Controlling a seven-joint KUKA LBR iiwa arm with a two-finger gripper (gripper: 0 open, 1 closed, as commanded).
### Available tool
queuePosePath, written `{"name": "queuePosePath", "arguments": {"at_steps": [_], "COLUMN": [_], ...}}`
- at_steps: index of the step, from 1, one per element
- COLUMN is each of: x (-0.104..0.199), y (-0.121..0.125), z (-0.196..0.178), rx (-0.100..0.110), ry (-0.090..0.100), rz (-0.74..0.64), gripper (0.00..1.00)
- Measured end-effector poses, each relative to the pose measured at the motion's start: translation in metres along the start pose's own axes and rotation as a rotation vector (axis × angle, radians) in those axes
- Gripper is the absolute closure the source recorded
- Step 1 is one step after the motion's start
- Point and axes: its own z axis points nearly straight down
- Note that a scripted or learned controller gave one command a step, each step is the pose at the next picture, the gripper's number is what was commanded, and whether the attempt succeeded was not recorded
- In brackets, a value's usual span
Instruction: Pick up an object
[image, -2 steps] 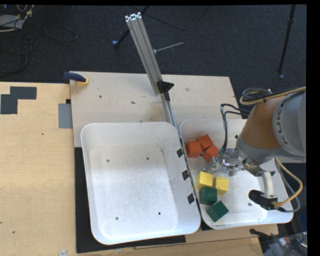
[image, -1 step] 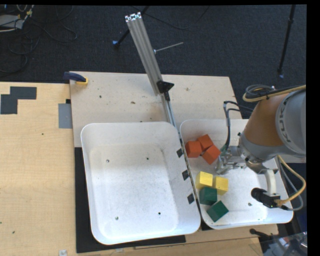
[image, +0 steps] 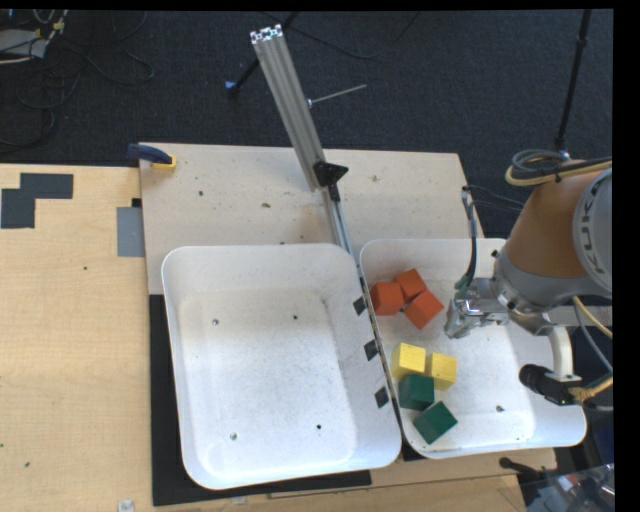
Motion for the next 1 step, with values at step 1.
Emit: {"name": "queuePosePath", "arguments": {"at_steps": [1], "x": [-0.0025], "y": [-0.0035], "z": [-0.0624], "rx": [-0.003], "ry": [-0.001], "rz": [-0.009], "gripper": [1.00]}}
